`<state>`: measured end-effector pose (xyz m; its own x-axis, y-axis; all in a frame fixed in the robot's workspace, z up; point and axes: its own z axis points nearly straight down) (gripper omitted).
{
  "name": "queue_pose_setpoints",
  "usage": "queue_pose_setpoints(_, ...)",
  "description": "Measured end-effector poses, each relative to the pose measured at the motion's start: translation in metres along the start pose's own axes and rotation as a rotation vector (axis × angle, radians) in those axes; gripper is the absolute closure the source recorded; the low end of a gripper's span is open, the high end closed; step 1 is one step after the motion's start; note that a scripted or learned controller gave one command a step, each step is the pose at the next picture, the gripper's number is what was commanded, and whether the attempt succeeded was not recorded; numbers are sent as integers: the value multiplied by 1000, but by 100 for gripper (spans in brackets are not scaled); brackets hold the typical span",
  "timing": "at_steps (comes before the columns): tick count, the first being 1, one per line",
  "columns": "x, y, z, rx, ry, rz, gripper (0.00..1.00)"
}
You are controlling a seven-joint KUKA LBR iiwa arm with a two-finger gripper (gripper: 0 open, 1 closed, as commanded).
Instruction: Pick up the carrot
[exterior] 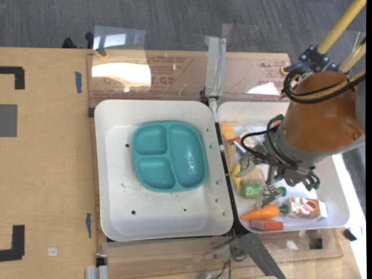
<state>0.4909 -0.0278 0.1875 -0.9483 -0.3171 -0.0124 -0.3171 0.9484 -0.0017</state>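
The left bin carries a teal divided plate near its middle, with bare white floor all round it, most of it toward six o'clock. A raised divider runs between the two bins, and clear plastic walls stand behind them at twelve o'clock.

The right bin is crowded. Along its left side lie a yellow corn-like piece and a jumble of small food toys I cannot name with confidence. The carrot lies on its side at six o'clock in this bin, orange body pointing toward nine o'clock, green top toward three. A red-orange flat piece sits just below it against the front rim, and a small printed carton lies just beside its green end.

The gripper hangs just above the carrot at its twelve o'clock; the fingers look close together with nothing between them, though the tips are small and dark, so I judge them together rather than clamped on anything.

Risks, as I judge them: the carrot is round and could roll toward the front rim under an off-centre pinch; the carton and the flat piece are close enough to be caught or nudged. Open room is scarce: the front wall is near at six o'clock, clutter at nine to eleven. The clearest way out is straight up.
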Motion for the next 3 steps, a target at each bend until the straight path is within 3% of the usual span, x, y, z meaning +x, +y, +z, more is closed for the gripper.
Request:
queue_pose_setpoints(1, 29, -83, 50, -2, 15, -11, 0)
queue_pose_setpoints(2, 19, -69, 89, 10, -7, -82, 0)
queue_pose_setpoints(3, 22, -75, 71, 1, 4, -35, 0)
